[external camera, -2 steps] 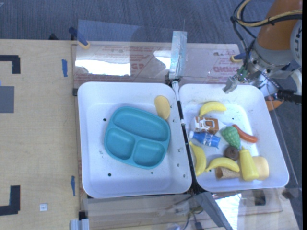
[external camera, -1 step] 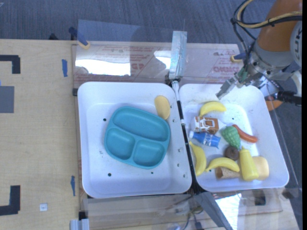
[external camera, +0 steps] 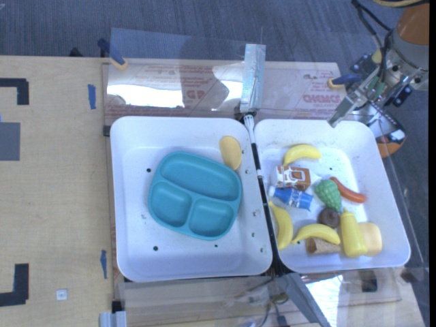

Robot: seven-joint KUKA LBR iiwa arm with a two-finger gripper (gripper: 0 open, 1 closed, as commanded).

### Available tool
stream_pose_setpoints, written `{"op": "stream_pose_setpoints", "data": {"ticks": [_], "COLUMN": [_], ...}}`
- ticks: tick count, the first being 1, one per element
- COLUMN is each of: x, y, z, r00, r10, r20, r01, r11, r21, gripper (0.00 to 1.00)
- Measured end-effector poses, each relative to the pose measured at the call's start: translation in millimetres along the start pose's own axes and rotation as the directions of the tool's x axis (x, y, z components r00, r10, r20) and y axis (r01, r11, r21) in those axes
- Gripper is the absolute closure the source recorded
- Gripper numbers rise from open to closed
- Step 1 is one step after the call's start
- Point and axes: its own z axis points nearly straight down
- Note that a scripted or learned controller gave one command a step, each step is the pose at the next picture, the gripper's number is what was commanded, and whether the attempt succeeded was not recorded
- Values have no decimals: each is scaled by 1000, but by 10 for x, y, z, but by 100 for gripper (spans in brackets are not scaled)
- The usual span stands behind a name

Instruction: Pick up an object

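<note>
My gripper (external camera: 344,111) hangs above the far right corner of the right bin (external camera: 392,203), at the end of the grey arm with its orange band (external camera: 413,24). It holds nothing that I can see. Below it in the right bin lie a yellow banana (external camera: 302,153), a small white and orange carton (external camera: 293,176), a blue packet (external camera: 293,197), a green bumpy vegetable (external camera: 329,193), a red-orange chili (external camera: 349,193), a brown round piece (external camera: 330,217), two more bananas (external camera: 283,225) (external camera: 317,234) and a yellow bottle (external camera: 351,235).
The left bin (external camera: 129,182) bears a teal divided plate (external camera: 195,194) and a yellow oval fruit (external camera: 231,152) by its far right wall. A clear panel with a metal post (external camera: 253,77) stands behind the bins. A wooden board (external camera: 51,182) lies to the left.
</note>
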Motion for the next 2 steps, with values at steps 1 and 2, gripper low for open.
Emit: {"op": "stream_pose_setpoints", "data": {"ticks": [1,2], "x": [436,395], "y": [532,538], "z": [1190,1114], "r00": [1000,1000], "r10": [6,9], "r20": [-20,-10], "r01": [-5,-9], "r11": [1000,1000], "r21": [18,9], "gripper": [0,0]}}
